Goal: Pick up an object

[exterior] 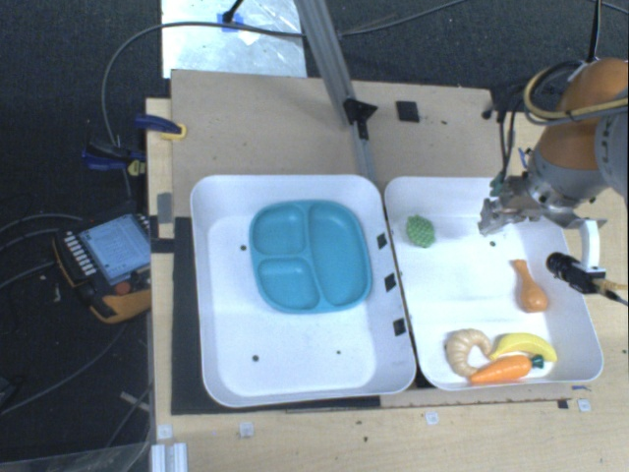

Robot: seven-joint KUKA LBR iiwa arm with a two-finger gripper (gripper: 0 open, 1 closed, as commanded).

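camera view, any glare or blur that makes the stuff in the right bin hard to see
Camera view: lighting is even and soft, shadows faint. The green object, carrot and banana read clearly against the right bin. The strongest glare sits on the shiny sheet at top left. The gripper looks soft and small, its detail hard to read.

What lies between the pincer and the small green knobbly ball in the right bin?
Nothing visible: only bare white bin floor separates the pincer from the small green knobbly ball.
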